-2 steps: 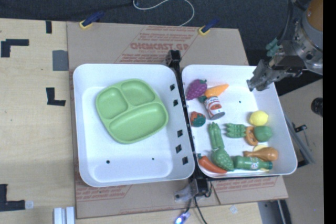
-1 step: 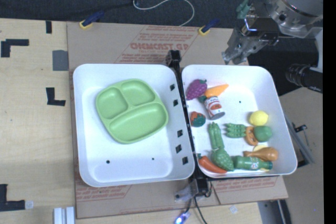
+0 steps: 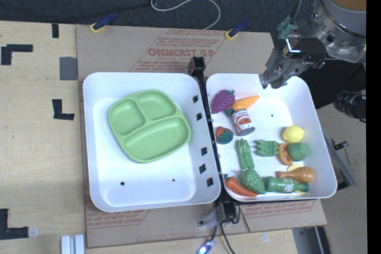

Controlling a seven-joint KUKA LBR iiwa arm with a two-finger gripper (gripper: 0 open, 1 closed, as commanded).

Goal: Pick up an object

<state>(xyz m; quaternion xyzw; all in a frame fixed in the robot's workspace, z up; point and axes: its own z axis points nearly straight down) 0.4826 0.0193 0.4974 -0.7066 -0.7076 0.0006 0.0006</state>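
The right bin [image 3: 312,105] holds several toy foods: purple grapes [image 3: 222,100], a small carrot [image 3: 246,102], a red-and-white can [image 3: 242,121], a yellow lemon [image 3: 293,134], a green lime [image 3: 299,151], a green cucumber [image 3: 244,153] and a green bottle [image 3: 287,186]. My gripper [image 3: 273,81] hangs above the bin's far edge, up and to the right of the carrot and apart from every object. It is open, with nothing between its fingers.
The left bin [image 3: 98,146] holds a green divided plate [image 3: 150,125]. A black hinge strip [image 3: 205,134] runs between the bins. A white cable [image 3: 178,6] lies on the dark surface behind the cardboard. More toys crowd the right bin's near edge.
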